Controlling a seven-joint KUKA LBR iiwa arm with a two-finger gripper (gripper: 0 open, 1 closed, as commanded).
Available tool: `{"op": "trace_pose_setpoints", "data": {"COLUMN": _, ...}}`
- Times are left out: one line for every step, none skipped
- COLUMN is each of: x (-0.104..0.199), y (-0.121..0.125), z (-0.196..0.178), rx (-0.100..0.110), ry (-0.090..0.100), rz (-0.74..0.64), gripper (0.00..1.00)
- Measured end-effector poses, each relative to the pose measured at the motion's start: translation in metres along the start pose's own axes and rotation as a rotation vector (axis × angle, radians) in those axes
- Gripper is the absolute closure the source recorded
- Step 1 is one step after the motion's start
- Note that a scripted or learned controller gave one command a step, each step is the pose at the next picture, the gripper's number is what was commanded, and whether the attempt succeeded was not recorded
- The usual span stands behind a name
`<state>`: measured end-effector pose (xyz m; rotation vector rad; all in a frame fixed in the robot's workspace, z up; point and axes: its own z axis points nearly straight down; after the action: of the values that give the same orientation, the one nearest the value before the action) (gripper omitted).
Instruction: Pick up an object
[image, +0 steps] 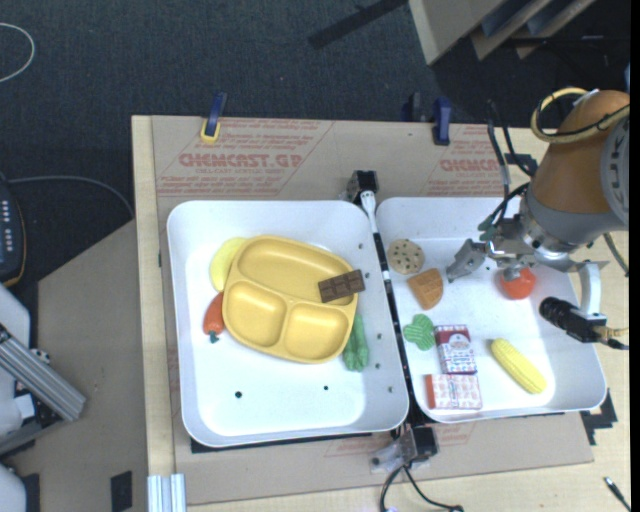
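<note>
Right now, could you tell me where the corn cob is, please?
The corn cob lies in the right bin, near its front right corner, right of the red-and-white carton.

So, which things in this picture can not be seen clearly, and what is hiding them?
- Red object, right bin: the arm's wrist covers its top.
- Yellow piece and red-orange piece, left bin: mostly under the yellow tray.
- Green item: partly behind that tray's edge.
- Print on the red-and-white cartons: too small to read.

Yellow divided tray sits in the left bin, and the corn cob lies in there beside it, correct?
Not quite. The yellow tray is in the left bin, but the corn cob lies in the right bin, as the camera view shows.
</note>
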<state>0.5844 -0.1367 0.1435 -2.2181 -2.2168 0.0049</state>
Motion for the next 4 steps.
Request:
{"op": "trace_pose_setpoints", "data": {"x": 0.001, "y": 0.001, "z": 0.05, "rx": -0.006, "ry": 0.0, "rz": 0.001, "gripper": 0.0}}
{"op": "trace_pose_setpoints", "data": {"x": 0.001, "y": 0.004, "z": 0.035, "rx": -0.015, "ry": 0.0, "rz": 0.0, "gripper": 1.0}}
{"op": "trace_pose_setpoints", "data": {"x": 0.001, "y": 0.003, "z": -0.029, "rx": -0.013, "ry": -0.004, "rz": -0.002, "gripper": 1.0}}
{"op": "trace_pose_setpoints", "data": {"x": 0.001, "y": 0.004, "z": -0.083, "rx": -0.015, "ry": -0.004, "rz": -0.002, "gripper": 1.0}}
